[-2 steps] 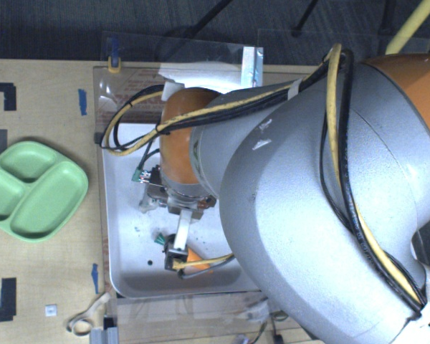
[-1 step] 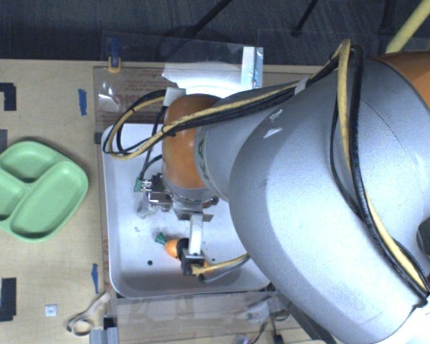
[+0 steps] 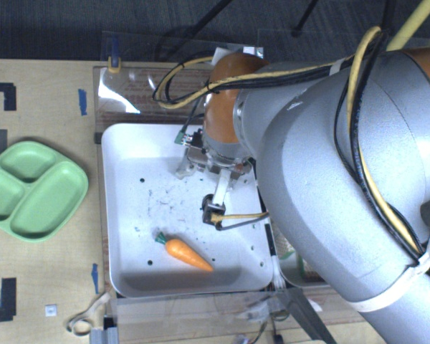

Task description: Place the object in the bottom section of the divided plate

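- While the carrot (image 3: 186, 253) lies loose on the floor of the white bin (image 3: 125, 192), near its front wall, the placing step is judged not yet begun.
- Carrot: orange, tapered and smooth-skinned, with a dark green stub at the thick end. It lies on its side at a slant, and being round it would probably roll if nudged.
- Divided plate (image 3: 34, 190): pale green, glossy, moulded with rounded corners and three hollows. It sits on the worktop (image 3: 50, 92) left of the bin, well apart from the carrot. Its long lower hollow is taken as the target.
- Gripper (image 3: 201, 165): hangs over the bin's rear half, apart from the carrot. Whether the jaws are apart or together cannot be told, because the wrist covers them.
- Bin: shallow, with rounded corners and a scuffed, speckled floor.
- Worktop: pale wood grain.
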